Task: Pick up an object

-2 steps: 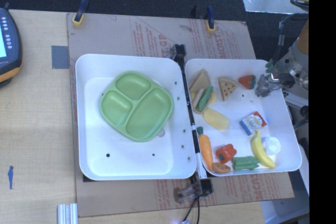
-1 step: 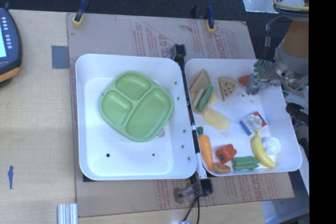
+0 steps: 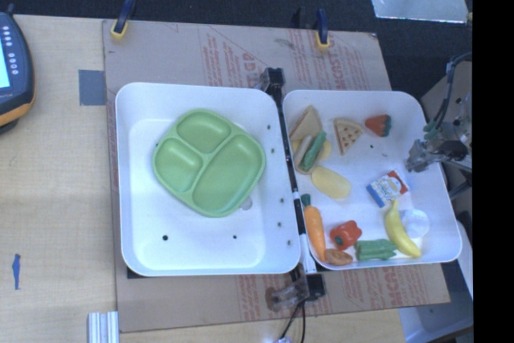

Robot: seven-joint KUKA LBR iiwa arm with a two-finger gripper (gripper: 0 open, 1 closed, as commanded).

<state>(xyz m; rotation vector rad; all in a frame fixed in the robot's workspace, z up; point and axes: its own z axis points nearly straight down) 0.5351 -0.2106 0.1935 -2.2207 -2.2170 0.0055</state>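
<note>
The right white bin (image 3: 365,98) holds several toy foods. Among them are a tan bread slice (image 3: 305,124), a green pod (image 3: 313,150), a pizza wedge (image 3: 347,134) and a red strawberry (image 3: 378,124). A yellow potato (image 3: 331,182), a blue and white carton (image 3: 385,188), a banana (image 3: 399,229), a carrot (image 3: 315,230), a red pepper (image 3: 346,234) and a green cucumber (image 3: 375,250) lie nearer the front. My gripper (image 3: 424,156) hangs at the bin's right rim, just right of the carton and above the banana. Nothing shows between its tips.
The left white bin (image 3: 132,173) bears a green divided plate (image 3: 210,161). A black divider clip (image 3: 274,79) sits between the bins at the back. Blue and yellow clamps (image 3: 322,30) hold the cardboard base. A pendant (image 3: 12,68) lies at the far left.
</note>
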